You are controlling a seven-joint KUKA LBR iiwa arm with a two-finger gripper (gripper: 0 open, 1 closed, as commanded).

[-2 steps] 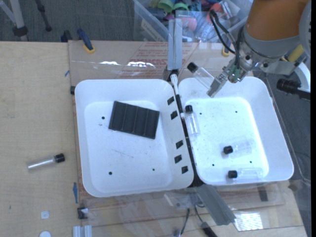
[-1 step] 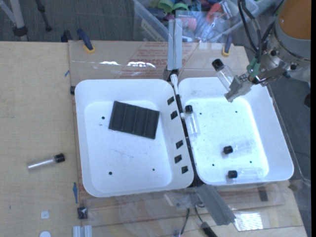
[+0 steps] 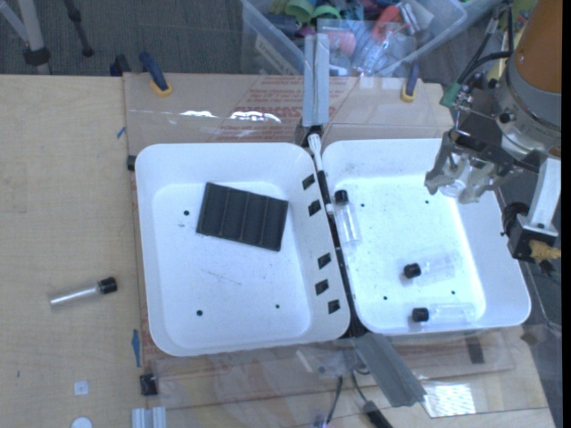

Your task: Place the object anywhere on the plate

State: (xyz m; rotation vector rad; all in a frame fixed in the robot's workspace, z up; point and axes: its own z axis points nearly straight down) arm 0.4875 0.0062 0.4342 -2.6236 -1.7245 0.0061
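A dark ridged rectangular plate lies flat in the left bin. Three clear vials with black caps lie in the right bin: one vial against the divider, a second vial near the middle, and a third vial at the front. My gripper hangs over the right bin's back right part, above and behind the middle vial. Its fingers stand apart, open, with nothing visible between them.
Another capped vial lies on the wooden bench left of the bins. A clear tub of coloured toys stands behind the bins. Black clips line the divider between the bins.
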